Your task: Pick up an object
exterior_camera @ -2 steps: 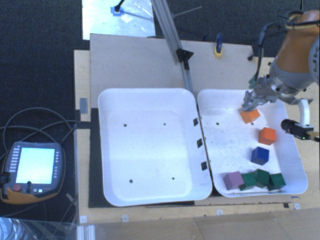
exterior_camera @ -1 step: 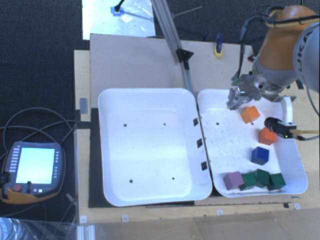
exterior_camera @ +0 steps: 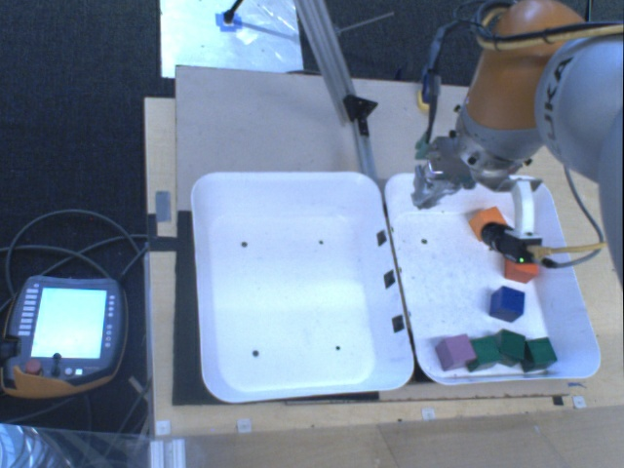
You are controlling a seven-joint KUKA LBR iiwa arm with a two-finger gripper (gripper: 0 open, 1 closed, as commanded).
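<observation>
claw [exterior_camera: 430,192]: up at the right bin's [exterior_camera: 429,291] far-left corner, can't tell if it's gripping anything
blue block [exterior_camera: 507,303]: mid-right bin, on its own
pink block [exterior_camera: 453,351]: near edge, touching 3 green blocks [exterior_camera: 510,348]
orange block [exterior_camera: 486,221]: just right of the claw

i'm seeing both bins [exterior_camera: 292,291] looking like smooth white plastic, the left one catching a soft sheen. the bench [exterior_camera: 263,115] is showing as matt, pale board, like raw fibreboard. the arm [exterior_camera: 585,96] is looking smooth and painted grey, its orange band [exterior_camera: 517,57] glossy. the gripper [exterior_camera: 430,189] is glinting like bare metal. the blocks [exterior_camera: 507,303] are reading matt, foam-like. the pendant [exterior_camera: 63,334] screen is glaring glossy.
</observation>
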